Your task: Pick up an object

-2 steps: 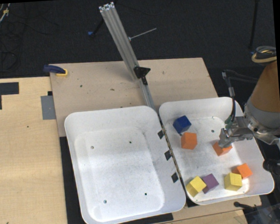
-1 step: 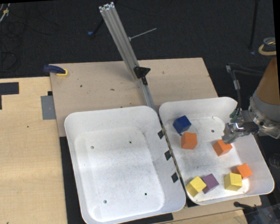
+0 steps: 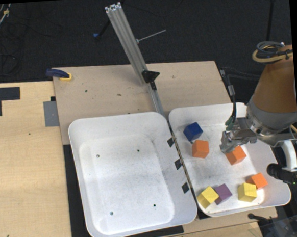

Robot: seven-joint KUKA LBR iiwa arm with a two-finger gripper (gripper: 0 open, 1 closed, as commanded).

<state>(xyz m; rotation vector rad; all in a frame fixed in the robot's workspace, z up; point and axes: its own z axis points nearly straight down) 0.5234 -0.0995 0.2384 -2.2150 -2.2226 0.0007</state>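
Gripper (image 3: 231,145) over orange cube (image 3: 236,155), right bin's (image 3: 282,197) 3 o'clock; claw state unclear (hidden). Cube looks light, rigid; grip flat opposite faces.

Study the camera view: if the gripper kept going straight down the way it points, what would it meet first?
Most likely the orange block directly beneath the gripper in the right bin; depth is hard to judge from this slanted view.
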